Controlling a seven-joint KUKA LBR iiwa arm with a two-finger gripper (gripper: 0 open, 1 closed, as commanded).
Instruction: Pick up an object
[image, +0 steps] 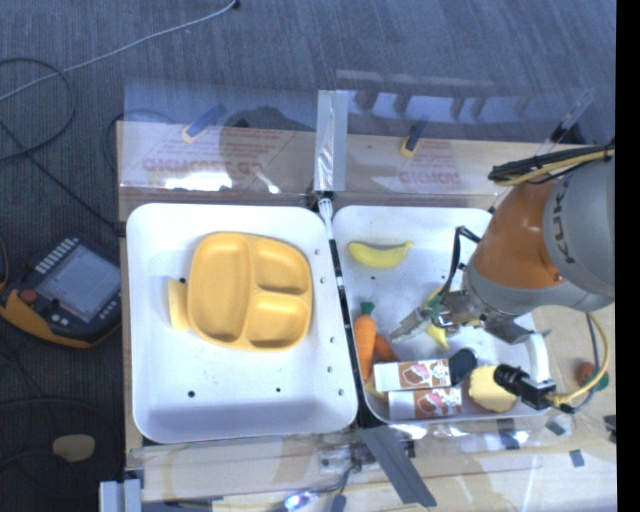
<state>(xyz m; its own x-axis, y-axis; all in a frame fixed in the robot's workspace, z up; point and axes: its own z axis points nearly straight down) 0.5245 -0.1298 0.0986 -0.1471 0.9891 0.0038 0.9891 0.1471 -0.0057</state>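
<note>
Gripper (432, 318) low in the right bin (420, 232), grip state not discernible, carrot (366, 336) just left of it, two boxes (420, 388) below it, banana (378, 253) above it, yellow divided plate (248, 290) in the left bin (160, 400).

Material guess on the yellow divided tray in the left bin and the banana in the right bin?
Yellow divided tray: looks like moulded plastic with a satin finish; the colour is uniform, the compartment edges are rounded and the highlights are soft. Banana: probably a plastic toy, since it is evenly yellow, smooth and unblemished; real fruit can't be ruled out at this resolution.
</note>
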